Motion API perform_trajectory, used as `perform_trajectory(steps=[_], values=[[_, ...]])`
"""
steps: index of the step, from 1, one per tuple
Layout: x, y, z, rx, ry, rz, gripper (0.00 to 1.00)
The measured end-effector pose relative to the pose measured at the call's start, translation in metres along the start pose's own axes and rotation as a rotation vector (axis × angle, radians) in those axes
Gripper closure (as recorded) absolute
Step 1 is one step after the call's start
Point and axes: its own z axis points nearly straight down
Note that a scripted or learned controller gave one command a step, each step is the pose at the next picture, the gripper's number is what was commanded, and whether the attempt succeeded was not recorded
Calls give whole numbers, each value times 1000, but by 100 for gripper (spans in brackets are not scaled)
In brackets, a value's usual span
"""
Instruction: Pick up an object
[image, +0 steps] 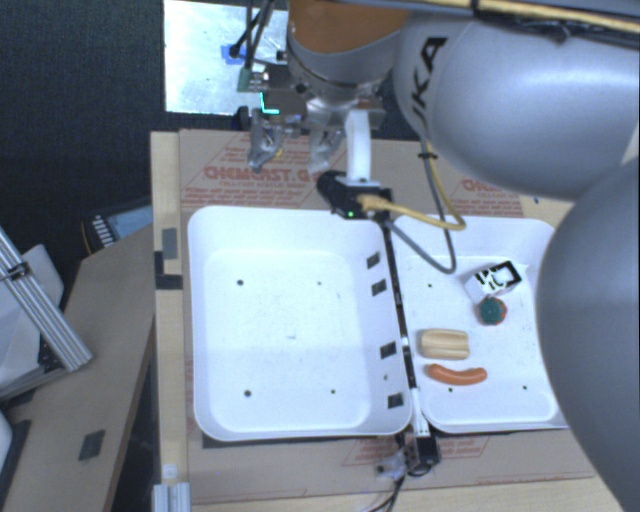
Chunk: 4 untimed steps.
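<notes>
Gripper (293, 152) hangs at the top of my view, above the cardboard (300, 180) behind the left bin (215, 300). Its two metal fingers (262, 150) stand apart with only air between them, so it is released and carrying nothing.

Everything I could pick lies in the right bin (530, 400), well apart from the gripper. Near the far side sits a small black-and-white object (497, 278), touching or nearly touching a green ball (492, 312). Closer to me lies a tan bun-shaped piece (444, 344), and just beside it a red sausage (457, 375).

My worries: the arm (520, 100) is bulky and covers much of the right bin's far side, so I may lose sight of a target as I descend. A yellow cable (420, 215) trails from the wrist across the divider (398, 320) and could snag on it. The ball may roll from a closing pinch. Bun and sausage lie close together, so fingers could nudge one while seeking the other.

Room is fair: bare floor lies right of the sausage, toward the bin's near corner. The sausage end nearest the divider leaves less space for a finger.
</notes>
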Motion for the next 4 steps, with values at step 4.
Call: perform_trajectory(steps=[4], values=[[-1, 40, -164, -3, 1, -6, 100]])
